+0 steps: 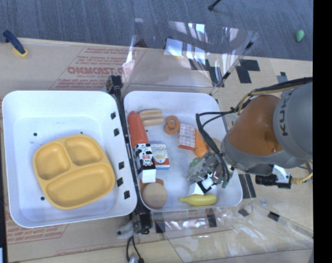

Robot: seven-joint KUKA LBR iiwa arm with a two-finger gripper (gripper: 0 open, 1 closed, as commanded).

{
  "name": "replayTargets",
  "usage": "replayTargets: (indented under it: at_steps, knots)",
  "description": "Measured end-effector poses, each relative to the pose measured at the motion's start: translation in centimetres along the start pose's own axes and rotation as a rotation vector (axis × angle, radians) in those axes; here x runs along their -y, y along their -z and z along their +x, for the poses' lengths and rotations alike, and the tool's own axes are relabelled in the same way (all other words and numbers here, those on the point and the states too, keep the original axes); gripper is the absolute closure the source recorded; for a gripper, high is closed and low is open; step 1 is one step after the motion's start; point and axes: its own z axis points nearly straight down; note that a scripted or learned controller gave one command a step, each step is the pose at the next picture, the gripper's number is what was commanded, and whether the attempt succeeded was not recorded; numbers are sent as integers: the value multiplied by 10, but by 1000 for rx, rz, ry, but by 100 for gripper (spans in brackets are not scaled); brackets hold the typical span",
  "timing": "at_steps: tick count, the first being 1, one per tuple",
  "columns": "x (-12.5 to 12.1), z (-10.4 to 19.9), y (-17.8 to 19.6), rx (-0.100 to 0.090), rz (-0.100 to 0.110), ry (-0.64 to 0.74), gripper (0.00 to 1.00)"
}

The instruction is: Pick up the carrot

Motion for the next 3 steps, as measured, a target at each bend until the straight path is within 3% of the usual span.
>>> replayTargets:
  at_steps: [1,2,3]
  knots:
    - [0,1,0,-1,0,0,0]
    - [-31,-42,-1,-4,2,-133,0]
    - [-56,-77,-2,-12,5,-398,0]
